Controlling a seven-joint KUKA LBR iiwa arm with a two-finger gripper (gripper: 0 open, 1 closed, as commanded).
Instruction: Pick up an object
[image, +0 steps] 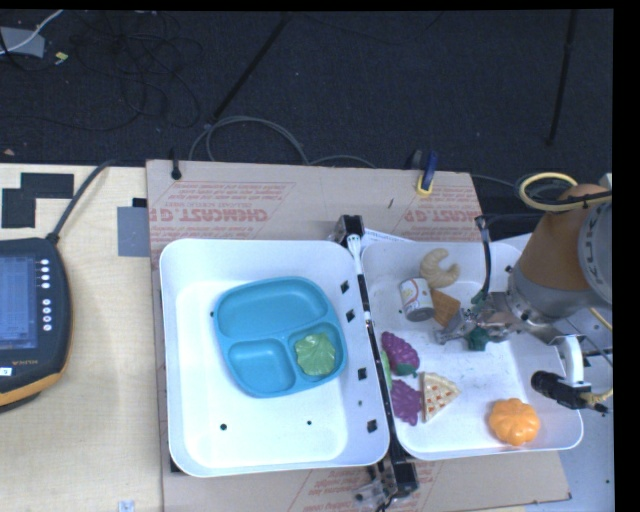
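My gripper is low in the right bin, near its middle, at the end of the grey arm with the orange band. A small dark green thing lies right against it; whether it is held is unclear. Just left of the gripper are an orange wedge and a small tin can lying on its side. A tan curved pastry lies behind them. Toward the front are two purple grape bunches, a pizza slice and an orange pumpkin.
The left bin holds a blue sectioned plate with a green leafy piece in its right section. A ridge divides the two bins. A tablet-like pendant lies on the bench at far left.
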